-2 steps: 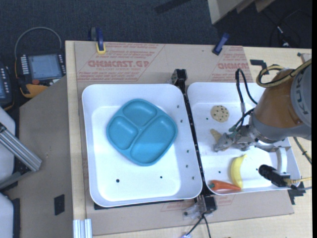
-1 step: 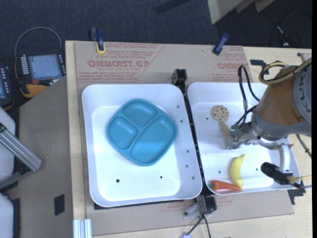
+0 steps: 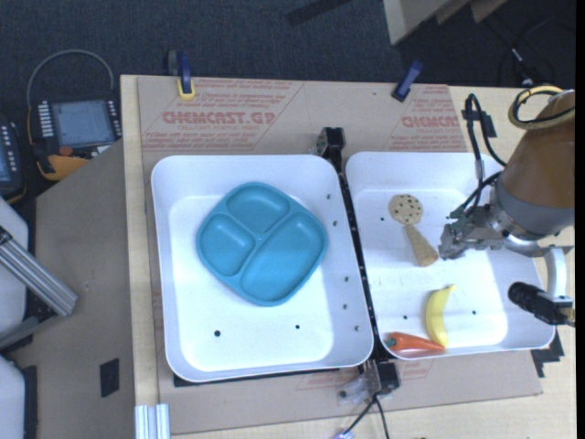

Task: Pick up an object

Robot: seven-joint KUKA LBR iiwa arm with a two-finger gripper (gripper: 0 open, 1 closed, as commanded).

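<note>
On the far left, off the desk (image 3: 137, 245), a handheld control pendant (image 3: 80, 122) with a lit screen sits on the floor, its cable looped above it. Across the brown board that covers the desk, red print reads "CHEMCAST GP" above the left bin (image 3: 174, 273) and part of the same word above the right bin (image 3: 366, 181). A yellow clamp (image 3: 186, 84) and a blue clamp (image 3: 407, 80) grip the board's far edge. Inside the left bin lies a blue divided plate (image 3: 262, 242) with three compartments. Within the right bin, an ice cream cone toy (image 3: 413, 227) with a speckled scoop lies near the middle, a banana (image 3: 439, 315) nearer the front wall, and an orange carrot (image 3: 416, 342) just beside the banana's lower end. Immediately right of the cone's tip, the gripper (image 3: 454, 243) hangs low over the bin; whether its fingers are spread or closed cannot be made out.
</note>
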